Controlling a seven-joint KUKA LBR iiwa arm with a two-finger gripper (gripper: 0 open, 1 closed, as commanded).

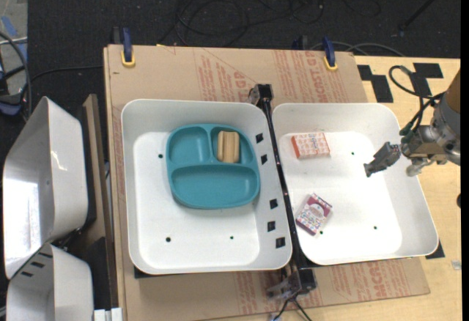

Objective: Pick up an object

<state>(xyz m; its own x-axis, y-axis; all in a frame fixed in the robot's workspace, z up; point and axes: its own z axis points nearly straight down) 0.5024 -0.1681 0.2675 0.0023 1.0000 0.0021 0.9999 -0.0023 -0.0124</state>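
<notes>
Altogether two bins (146, 129), one tray (209, 180), two packets (310, 145).

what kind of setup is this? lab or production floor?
Most likely a robotics lab test bench, not production. Two white bins sit on a cardboard sheet clamped to the bench, loose cables run across the dark floor behind, and the gripper hangs over a bin holding just two small packets.

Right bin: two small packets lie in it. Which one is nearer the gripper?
The orange-pink packet near the bin's far side; the purple-pink one lies farther from the gripper.
</notes>
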